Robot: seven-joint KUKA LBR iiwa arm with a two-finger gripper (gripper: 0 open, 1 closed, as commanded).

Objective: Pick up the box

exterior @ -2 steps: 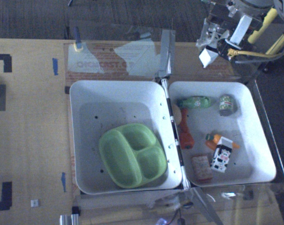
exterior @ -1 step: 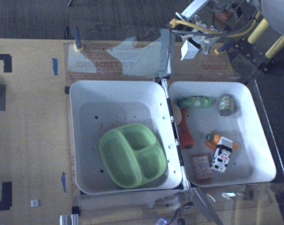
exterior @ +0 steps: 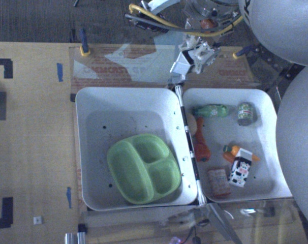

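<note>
A small reddish-brown box (exterior: 218, 182) lies flat near the front edge of the right bin (exterior: 268, 136). Beside it, to the right, stands a white carton with black patches (exterior: 240, 170). My gripper (exterior: 190, 61) hangs high over the bench's far side, just beyond the seam between the two bins. It is well away from both boxes, and nothing shows in it.
The right bin also holds a green bottle (exterior: 212, 111), a small can (exterior: 246, 113), an orange carrot-like piece (exterior: 201, 144) and a small orange item (exterior: 232, 151). A green divided plate (exterior: 144, 168) lies in the left bin (exterior: 93, 111). The grey arm fills the right side.
</note>
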